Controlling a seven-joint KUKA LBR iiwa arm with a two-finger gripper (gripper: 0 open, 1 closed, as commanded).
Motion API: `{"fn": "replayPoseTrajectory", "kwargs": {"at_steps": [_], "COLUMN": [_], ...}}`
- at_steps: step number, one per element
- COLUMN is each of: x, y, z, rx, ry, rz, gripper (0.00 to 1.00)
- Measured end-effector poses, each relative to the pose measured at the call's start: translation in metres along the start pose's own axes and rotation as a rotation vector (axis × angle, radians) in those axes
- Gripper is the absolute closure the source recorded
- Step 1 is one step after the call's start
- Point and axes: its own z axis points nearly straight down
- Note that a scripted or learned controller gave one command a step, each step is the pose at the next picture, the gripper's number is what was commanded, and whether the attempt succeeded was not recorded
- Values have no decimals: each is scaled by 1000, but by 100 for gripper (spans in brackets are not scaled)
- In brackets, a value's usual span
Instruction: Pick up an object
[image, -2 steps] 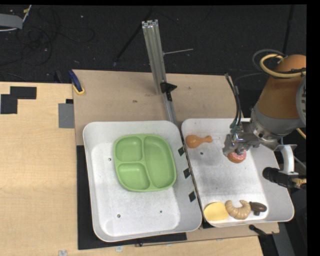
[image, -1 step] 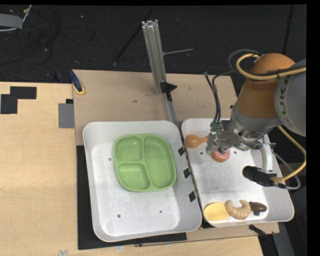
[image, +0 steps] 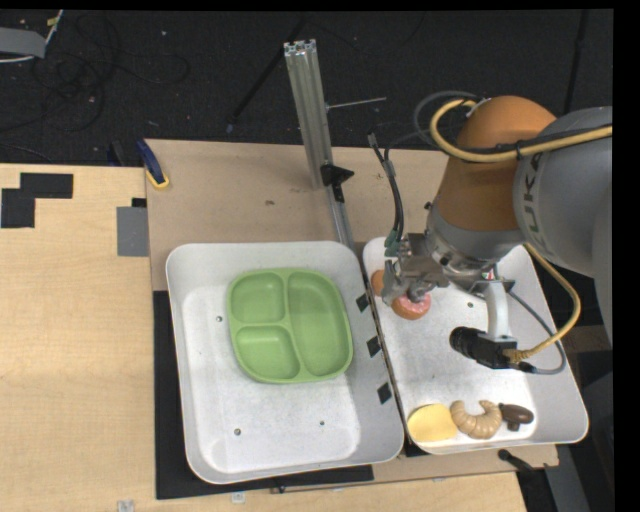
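Observation:
My gripper (image: 408, 283) is down in the right bin (image: 545, 400), near that bin's far left corner. Directly under it lies a pink-orange rounded object (image: 411, 306), partly hidden by the gripper. A small orange piece (image: 377, 283) shows just left of the gripper, by the bin's left wall. At the bin's near edge lie a yellow round object (image: 431, 424), a tan curled object (image: 478, 419) and a small dark brown piece (image: 516, 413).
The left bin (image: 270, 430) holds a green divided plate (image: 290, 325). A metal post (image: 310, 110) rises behind the bins. A black fitting with a yellow cable (image: 485, 348) hangs from the arm over the right bin's middle.

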Motion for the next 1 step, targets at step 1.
{"fn": "replayPoseTrajectory", "kwargs": {"at_steps": [1], "x": [58], "y": [0], "z": [-7], "rx": [1], "ry": [0], "rz": [0], "gripper": [100]}}
